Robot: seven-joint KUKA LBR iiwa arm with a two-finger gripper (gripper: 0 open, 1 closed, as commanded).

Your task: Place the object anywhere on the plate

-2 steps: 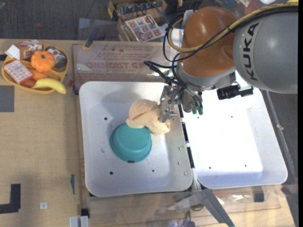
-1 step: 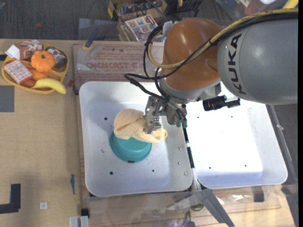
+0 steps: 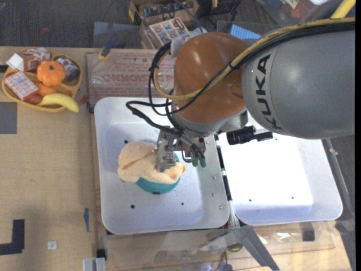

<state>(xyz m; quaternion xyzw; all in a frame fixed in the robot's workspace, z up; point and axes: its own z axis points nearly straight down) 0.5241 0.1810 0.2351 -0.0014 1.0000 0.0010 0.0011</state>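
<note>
Bright overhead light blows out the right bin (image 3: 282,179) into glare, while the background floor stays dim.

You have one camera here, fixed above the bench (image 3: 45,196), and it looks down at a slant. Both white bins are in your frame: the left bin (image 3: 113,208) near the centre and the right bin (image 3: 293,196) beside it. The arm (image 3: 299,78) enters from your right and stands very near to the lens, so it appears large and covers the far part of both bins. The far side of the scene is at the top of your picture, where you see a bowl of fruit (image 3: 42,83) and some boxes (image 3: 163,24).
</note>
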